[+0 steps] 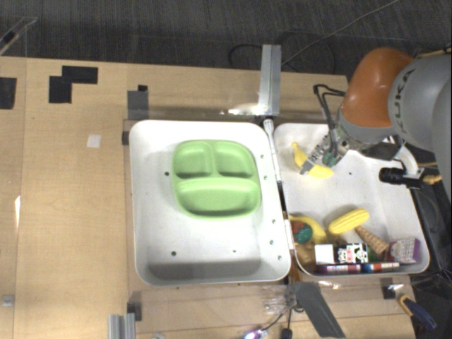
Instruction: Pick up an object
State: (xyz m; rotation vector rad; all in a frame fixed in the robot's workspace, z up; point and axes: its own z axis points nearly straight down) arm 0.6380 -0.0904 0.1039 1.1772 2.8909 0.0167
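Camera view: gripper [322, 155] low in right bin [402, 203], finger state unreadable. Banana [311, 165] lies directly beneath, touching it. Probably light, smooth, curved plastic; grasp across its mid-body, narrowest width.

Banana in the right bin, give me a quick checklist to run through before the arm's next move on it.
1. Gripper is over the right bin, at the banana: ok.
2. Banana actually between the fingers: cannot tell, the gripper covers part of it.
3. Banana lies apart from the pile along the bin's lower edge, the corn cob included: ok.
4. Room toward the left wall of the bin: cannot tell, the banana lies close to it.
5. Green divided plate sits in the left bin, away from the gripper: ok.
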